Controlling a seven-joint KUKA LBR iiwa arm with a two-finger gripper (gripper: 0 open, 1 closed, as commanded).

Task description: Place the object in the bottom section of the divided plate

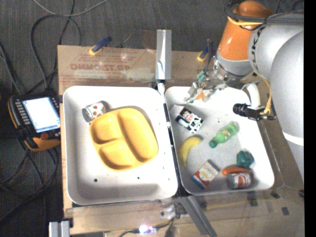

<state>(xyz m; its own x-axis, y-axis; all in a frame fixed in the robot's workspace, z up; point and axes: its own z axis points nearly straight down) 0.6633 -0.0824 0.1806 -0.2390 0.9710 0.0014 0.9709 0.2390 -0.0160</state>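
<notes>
The gripper [200,90] is seen at the upper edge of the right bin [261,147], hanging below the orange band of the arm [247,33]. Whether anything is held there cannot be told from this view; a small orange-and-white shape shows at the tips, but it cannot be made out as an object or as part of the tool.

The task does not name its object, and several candidates lie in the right bin. Closest to the gripper, just below it and slightly to the view's left, a small black-and-white carton [190,120] is found, with its long axis slanting from upper left to lower right. Further down, a banana [187,148] is laid near the bin's left wall, a green bottle [223,135] lies tilted near the middle, and a small box [205,174], a can [240,180] and a teal piece [245,158] are grouped at the lower right.

The yellow divided plate [123,137] is set in the left bin [79,181], well apart from the gripper, toward the view's left and lower. Its bottom section is judged to be bare. A small can [94,111] rests just beside the plate's upper left rim.

Both bins are carried on a counter [98,65], with cables on the floor around it.
</notes>
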